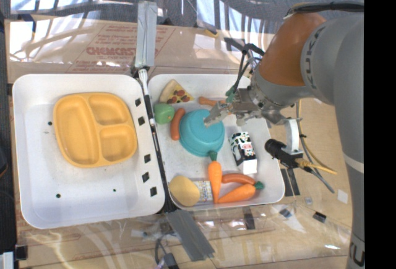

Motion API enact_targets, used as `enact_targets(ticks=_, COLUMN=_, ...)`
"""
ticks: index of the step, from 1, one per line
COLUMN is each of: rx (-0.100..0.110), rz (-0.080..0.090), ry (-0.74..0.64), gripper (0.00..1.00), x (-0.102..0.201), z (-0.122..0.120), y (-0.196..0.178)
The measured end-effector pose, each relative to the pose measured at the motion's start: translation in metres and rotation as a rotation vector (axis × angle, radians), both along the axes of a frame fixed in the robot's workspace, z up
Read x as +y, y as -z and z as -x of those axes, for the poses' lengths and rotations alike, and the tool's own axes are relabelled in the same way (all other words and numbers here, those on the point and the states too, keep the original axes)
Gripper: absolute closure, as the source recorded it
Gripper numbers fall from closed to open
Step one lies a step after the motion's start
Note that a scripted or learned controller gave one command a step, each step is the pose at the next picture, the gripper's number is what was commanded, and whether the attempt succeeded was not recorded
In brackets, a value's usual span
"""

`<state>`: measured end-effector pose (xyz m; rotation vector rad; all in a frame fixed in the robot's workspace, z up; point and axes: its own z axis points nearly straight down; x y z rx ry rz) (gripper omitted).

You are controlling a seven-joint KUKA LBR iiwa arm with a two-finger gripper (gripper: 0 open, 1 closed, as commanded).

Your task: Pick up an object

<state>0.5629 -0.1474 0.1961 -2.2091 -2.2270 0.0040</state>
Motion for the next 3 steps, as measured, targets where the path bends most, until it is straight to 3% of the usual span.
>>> enact_targets(ticks=1, rx=-0.014, rz=0.002, ry=0.344, gripper=0.0, x=0.019, z=-0.078, y=0.099)
enact_targets(ticks=2, rx=-0.002, rz=0.003, ry=0.508, gripper=0.0, x=0.023, z=-0.092, y=0.083)
enact_targets(ticks=3, rx=-0.001, rz=0.002, ry=0.493, gripper=0.0, x=0.013, z=-0.064, y=0.061)
